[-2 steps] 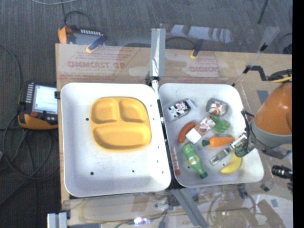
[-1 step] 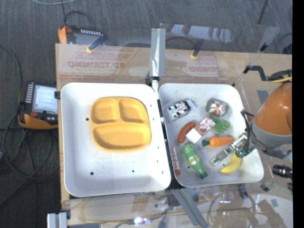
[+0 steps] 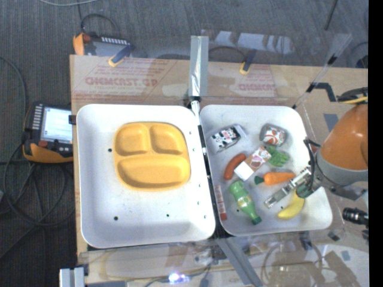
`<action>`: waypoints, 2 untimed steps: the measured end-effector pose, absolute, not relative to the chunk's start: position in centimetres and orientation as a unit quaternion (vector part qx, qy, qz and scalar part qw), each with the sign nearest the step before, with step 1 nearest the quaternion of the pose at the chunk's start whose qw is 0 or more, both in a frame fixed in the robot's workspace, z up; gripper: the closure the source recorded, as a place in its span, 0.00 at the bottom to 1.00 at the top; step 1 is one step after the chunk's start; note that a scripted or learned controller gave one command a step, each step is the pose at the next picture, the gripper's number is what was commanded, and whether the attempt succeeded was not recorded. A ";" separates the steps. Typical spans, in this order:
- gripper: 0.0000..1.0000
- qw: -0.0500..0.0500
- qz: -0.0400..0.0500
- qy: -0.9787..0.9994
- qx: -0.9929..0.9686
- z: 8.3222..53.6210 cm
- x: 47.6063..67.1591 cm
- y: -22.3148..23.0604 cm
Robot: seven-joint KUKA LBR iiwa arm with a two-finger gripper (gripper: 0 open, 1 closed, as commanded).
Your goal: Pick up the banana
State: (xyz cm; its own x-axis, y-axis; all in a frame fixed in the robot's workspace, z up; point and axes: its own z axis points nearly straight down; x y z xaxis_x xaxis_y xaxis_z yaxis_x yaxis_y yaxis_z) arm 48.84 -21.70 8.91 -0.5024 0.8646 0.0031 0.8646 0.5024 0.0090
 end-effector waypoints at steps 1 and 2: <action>0.00 0.001 0.005 0.862 0.507 8.9 48.9 -21.7; 1.00 0.008 0.004 0.862 0.507 9.9 49.1 -21.9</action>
